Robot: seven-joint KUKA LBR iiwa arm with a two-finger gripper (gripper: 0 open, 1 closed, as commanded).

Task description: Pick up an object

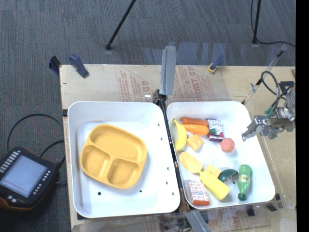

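Camera view: the gripper (252, 132) is positioned at the right edge of the frame, over the right bin (241, 108); whether its jaws are apart cannot be told. Nothing is held. Candidate objects, e.g. the pink ball (228, 145), remain in that bin; picking is not yet done.

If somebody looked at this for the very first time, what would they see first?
Probably the big yellow tray with three compartments, lying by itself in the left bin. Next comes the colourful jumble of toy food in the right bin: a banana, a carrot and a green bottle. The gripper sits at that bin's right edge.
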